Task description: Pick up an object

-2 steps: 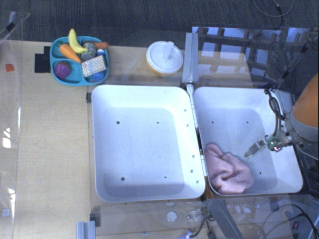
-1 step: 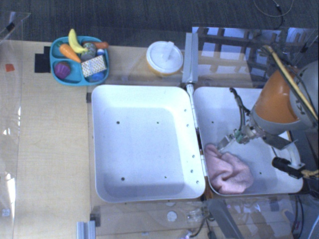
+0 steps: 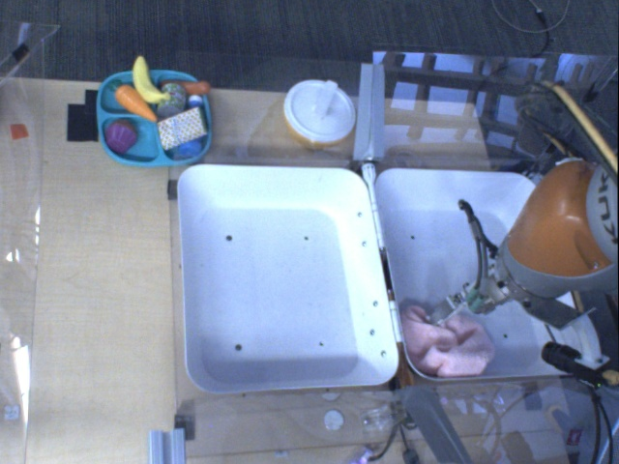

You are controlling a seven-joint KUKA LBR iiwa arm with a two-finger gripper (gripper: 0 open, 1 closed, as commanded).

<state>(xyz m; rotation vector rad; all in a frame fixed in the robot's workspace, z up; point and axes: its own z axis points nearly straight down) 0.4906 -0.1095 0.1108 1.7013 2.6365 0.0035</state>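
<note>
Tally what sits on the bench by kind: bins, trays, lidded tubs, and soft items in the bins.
Bins: 2, the left bin and the right bin.
Trays: 1, a blue tray of toy food.
Tubs: 1, a tub with a white lid.
Soft items: 1, a pink cloth in the right bin, with the gripper at it.
Total: 5.

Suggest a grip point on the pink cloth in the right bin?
Take the pink cloth at its raised folds near the middle, coming straight down from above. It lies crumpled in the right bin's near-left corner, so side approaches are likely blocked by the walls.
</note>
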